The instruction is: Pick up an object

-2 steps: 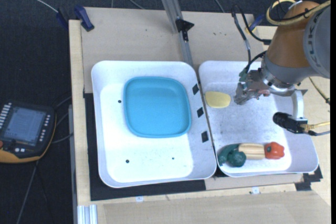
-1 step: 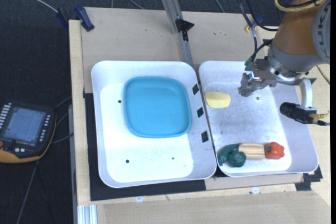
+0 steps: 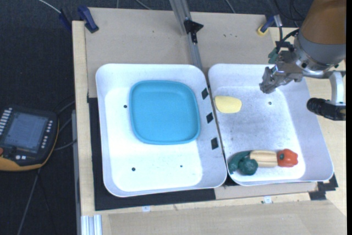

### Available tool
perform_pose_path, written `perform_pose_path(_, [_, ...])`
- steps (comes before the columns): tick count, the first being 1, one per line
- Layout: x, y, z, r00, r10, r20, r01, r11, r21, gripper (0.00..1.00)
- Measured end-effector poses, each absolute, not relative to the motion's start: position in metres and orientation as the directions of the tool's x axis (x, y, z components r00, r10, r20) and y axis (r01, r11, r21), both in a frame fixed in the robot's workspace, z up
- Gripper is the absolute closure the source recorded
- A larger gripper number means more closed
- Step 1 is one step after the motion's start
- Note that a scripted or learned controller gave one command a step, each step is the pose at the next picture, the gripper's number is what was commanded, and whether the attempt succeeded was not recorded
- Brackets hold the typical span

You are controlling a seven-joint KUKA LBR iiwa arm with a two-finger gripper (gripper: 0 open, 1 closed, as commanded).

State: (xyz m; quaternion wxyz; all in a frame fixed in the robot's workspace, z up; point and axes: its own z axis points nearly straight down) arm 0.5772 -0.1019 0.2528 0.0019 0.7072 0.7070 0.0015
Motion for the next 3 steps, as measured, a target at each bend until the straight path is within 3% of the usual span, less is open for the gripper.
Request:
perform_pose_path(1, [0.565, -0.058, 0.256, -0.004, 1.0, 0.001, 1.0, 0.004, 0.001, 1.0])
perform_pose_path(2, [0.565, -0.006, 0.246, -0.005, 1.0, 0.001, 1.0, 0.005, 0.0, 1.0])
perform_pose_path(3, [0.55, 0.05, 0.252, -0.005, 1.0, 0.002, 1.0, 0.005, 0.0, 1.0])
